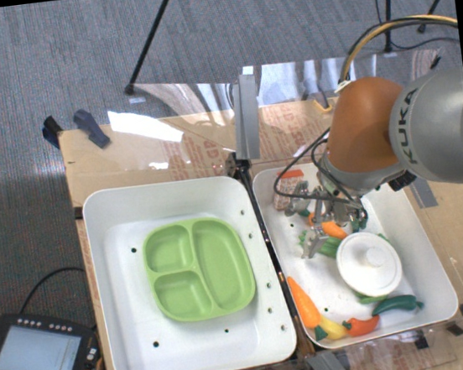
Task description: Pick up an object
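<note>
The candidate objects lie in the right bin [432,259], a shallow white bin beside its twin on the bench; a small orange piece [334,229] sits near the bin's centre, directly under the gripper [324,214], touching a green piece [328,248] just below it; the metal parts of the gripper crowd over both pieces, and whether either is pinched cannot be determined, nor can the finger state be determined at this angle; a white lidded bowl [369,263] stands just beside these pieces, toward the lower right, its round knob facing upward; an orange carrot [303,299] lies along the bin's left wall, its green end pointing toward the near edge; a yellow piece [334,331] and a red-orange pepper [362,324] lie against the near wall, touching or nearly touching; a dark green vegetable [396,305] rests just below the bowl; a red item [292,175] is partly visible near the far wall, half hidden by cables; the arm [427,129] enters from the right, its orange band [361,125] above the wrist hanging over the bin's far half; the left bin [112,238] holds a green divided plate [199,269] with three compartments, lying flat near its centre; a teach pendant [38,358] rests on the floor at the lower left.
</note>
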Available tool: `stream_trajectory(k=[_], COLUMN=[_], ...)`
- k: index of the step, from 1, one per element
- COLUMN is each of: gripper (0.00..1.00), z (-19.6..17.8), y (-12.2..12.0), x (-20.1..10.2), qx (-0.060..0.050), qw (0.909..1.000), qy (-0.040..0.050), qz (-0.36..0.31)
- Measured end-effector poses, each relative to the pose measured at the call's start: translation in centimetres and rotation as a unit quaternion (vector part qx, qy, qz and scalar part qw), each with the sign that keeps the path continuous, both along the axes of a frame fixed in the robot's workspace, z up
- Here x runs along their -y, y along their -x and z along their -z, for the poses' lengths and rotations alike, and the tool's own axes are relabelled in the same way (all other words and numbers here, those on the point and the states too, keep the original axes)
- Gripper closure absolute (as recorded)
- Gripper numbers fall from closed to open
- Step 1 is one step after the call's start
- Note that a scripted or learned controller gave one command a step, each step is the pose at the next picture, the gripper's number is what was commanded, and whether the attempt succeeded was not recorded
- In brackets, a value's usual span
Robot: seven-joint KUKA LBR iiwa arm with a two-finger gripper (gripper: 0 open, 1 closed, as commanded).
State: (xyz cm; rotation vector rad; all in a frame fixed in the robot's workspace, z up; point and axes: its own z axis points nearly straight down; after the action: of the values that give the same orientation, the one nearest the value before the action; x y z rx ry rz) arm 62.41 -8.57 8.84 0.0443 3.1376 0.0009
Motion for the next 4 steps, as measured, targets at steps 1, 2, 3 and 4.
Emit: stream_trajectory(k=[1,2,3,4], gripper=[1.0,1.0,1.0,1.0], z=[-1.1,-15.4,-11.1,0.2], y=[-0.1,1.2,9.0,5.8], x=[-0.2,-3.8,0.3,2.6], qx=[0.001,0.008,-0.003,-0.001], qw=[1.0,0.9969,0.9788,0.9706], qy=[-0.0004,0.001,-0.0002,-0.0002], qz=[-0.002,-0.078,-0.205,-0.241])
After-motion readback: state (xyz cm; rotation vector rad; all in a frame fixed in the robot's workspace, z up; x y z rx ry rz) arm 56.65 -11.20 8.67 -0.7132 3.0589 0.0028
